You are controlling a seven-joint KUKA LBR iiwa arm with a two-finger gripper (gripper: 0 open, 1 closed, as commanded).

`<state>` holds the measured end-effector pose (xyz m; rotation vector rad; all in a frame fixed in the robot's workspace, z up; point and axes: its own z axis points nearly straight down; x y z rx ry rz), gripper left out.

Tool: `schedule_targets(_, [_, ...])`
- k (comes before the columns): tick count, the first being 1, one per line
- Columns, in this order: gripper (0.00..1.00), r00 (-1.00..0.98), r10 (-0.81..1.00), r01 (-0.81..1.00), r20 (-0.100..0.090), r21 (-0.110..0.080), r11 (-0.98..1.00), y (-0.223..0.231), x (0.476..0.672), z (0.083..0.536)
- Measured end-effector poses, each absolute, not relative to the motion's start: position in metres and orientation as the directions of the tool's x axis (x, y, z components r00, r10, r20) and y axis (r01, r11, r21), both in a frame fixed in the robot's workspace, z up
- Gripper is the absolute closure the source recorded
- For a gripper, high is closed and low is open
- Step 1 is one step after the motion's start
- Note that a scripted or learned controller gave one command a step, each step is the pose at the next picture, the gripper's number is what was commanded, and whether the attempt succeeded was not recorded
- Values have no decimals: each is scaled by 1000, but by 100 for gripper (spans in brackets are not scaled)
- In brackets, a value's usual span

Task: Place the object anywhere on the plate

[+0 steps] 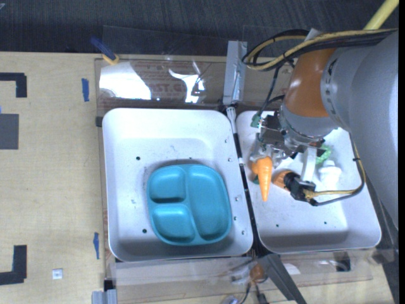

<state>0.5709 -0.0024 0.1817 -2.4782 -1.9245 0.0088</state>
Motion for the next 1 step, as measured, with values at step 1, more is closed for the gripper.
schedule_targets(1, [100,20,1000,1000,-1,-10,-20,70,545,182])
